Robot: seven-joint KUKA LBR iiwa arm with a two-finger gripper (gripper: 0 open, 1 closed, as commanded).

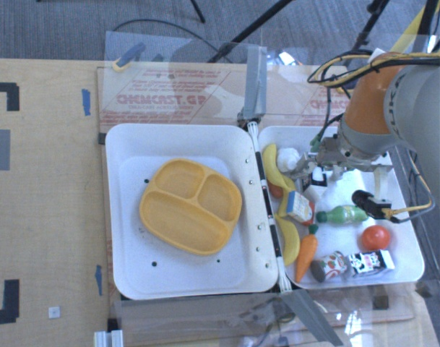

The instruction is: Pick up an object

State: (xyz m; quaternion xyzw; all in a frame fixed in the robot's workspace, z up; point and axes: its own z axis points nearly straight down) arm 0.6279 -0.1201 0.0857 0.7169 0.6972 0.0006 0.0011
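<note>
Where any writing can be read at all, it is on the clear plastic sheet (pixel 178 96) lying at twelve o'clock from the left bin (pixel 126 147): red letters spell something like "CHEMCAST GP", faint through the glare. The small carton (pixel 300 207) and the black-and-white box (pixel 369 262) carry printed labels, but these are too small to read.

The left bin bears a yellow divided plate (pixel 191 205) near its middle. The right bin (pixel 411 255) is crowded. One banana (pixel 272 166) lies along its nine o'clock wall, a second banana (pixel 289 239) lower on the same side, and a carrot (pixel 305 257) is just beside that at six o'clock. A small can (pixel 329 266) and the black-and-white box lie along the six o'clock edge, a tomato (pixel 376 236) sits at four o'clock, and a green bottle (pixel 342 215) lies on its side near the centre, with the carton just at its nine o'clock.

The gripper (pixel 313 170) hangs over the bin's upper middle, at twelve o'clock from the carton and the bottle, close beside the upper banana. Whether its fingers are apart or together I cannot tell; cables and the grey arm (pixel 415 110) crowd that corner.
</note>
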